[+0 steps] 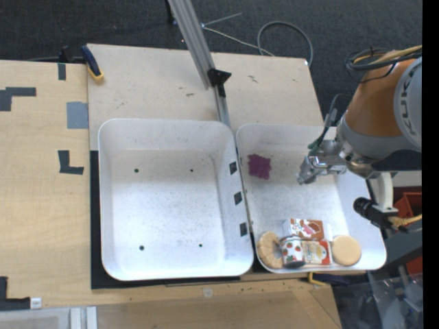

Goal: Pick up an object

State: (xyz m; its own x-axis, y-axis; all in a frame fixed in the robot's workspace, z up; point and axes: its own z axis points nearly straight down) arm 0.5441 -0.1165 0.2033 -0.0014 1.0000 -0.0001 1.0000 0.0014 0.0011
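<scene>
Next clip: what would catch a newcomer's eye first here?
The grey-and-orange arm reaching in from the right, its gripper hanging over the right bin. Then a small purple object lying alone near that bin's far left side, and a cluster of round biscuit-like items and a red-and-white packet crowded along its near edge.

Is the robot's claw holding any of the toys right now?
No. The gripper hangs over the right bin with nothing between its fingers. The purple thing lies apart from it.
</scene>
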